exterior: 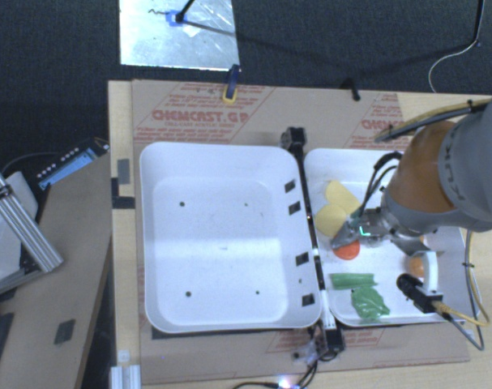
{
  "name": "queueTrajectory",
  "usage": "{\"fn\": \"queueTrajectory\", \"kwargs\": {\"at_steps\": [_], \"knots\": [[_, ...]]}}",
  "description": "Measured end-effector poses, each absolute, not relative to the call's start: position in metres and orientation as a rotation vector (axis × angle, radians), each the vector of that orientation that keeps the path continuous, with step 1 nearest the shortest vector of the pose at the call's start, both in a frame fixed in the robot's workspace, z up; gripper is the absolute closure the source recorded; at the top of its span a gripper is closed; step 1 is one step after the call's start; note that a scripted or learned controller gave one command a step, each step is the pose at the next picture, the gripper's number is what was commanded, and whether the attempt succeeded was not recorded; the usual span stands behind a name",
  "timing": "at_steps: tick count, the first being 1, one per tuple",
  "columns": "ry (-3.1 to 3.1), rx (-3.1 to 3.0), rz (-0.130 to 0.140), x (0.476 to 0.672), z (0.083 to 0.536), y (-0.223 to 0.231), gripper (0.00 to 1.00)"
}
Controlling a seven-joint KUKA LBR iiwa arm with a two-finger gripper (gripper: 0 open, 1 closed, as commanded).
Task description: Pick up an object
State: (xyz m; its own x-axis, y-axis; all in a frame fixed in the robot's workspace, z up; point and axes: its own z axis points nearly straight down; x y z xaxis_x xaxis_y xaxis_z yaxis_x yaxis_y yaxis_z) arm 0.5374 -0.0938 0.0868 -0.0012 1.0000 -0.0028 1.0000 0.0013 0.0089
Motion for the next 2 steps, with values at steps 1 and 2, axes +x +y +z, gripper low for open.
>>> {"fn": "queueTrajectory", "kwargs": {"at_steps": [1,2], "knots": [[2.221,2.213,0.010,0.5381,0.0976,-0.0929,1.00],[2.221,2.213,0.009,0.5377,0.0969,-0.0928,0.00]]}}
